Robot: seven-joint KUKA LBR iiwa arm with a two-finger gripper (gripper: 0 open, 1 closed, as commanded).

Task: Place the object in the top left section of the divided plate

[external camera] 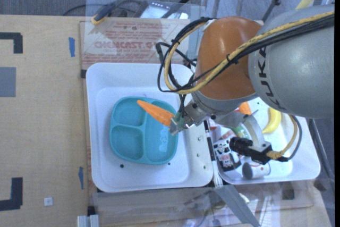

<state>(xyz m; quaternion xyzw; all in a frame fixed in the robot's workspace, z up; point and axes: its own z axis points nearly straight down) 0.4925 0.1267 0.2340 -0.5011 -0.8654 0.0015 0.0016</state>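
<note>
A teal divided plate (127,138) lies in the left white bin (98,93). An orange carrot (154,110) stretches across the plate's upper part, from the top middle toward the right rim, slightly tilted. My gripper (175,126) comes in from the right at the plate's right edge, and its fingers are shut on the carrot's right end. The arm's orange band and grey body hide the area above and to the right of the gripper.
The right bin (305,167) holds several items: a yellow banana-like object (273,122), a small orange piece (244,109) and black and white objects (234,154). A clear panel with red print (125,42) lies behind the bins. Brown bench surface (40,130) spreads to the left.
</note>
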